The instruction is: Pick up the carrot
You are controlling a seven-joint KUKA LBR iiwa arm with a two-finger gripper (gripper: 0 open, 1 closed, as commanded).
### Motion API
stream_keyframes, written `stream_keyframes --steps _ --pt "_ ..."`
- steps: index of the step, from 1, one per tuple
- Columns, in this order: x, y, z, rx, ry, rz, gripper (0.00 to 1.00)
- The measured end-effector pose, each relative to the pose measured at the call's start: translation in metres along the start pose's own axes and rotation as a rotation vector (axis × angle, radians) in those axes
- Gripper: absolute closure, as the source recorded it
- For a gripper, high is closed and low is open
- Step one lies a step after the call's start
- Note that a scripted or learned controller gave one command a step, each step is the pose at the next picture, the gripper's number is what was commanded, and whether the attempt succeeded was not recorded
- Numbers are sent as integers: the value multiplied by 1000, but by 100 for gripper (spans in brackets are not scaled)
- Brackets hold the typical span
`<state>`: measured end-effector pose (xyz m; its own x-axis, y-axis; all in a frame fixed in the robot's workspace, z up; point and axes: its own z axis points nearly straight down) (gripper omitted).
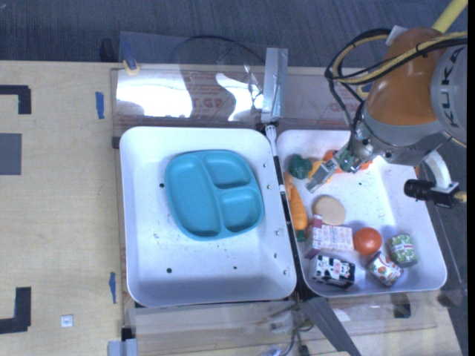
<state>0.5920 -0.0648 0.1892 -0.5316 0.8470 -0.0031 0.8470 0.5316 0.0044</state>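
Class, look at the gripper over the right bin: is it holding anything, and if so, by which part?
Nothing is visibly held. The gripper hangs over the right bin, beside the carrot, which lies against the bin's left wall.

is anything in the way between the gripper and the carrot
Nothing visible blocks it. The gripper hangs over the right white bin, just up and right of the long orange carrot lying along the bin's left wall. A dark green vegetable sits beside that path.

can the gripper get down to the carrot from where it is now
Probably yes. The carrot lies uncovered along the right bin's left wall, and the gripper hovers nearby. That wall and the green toy may crowd the grasp.
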Motion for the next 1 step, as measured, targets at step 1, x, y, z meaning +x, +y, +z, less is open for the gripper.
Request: stream_keyframes --steps 1 --pt "-28 13 7 3 3 -222 0"
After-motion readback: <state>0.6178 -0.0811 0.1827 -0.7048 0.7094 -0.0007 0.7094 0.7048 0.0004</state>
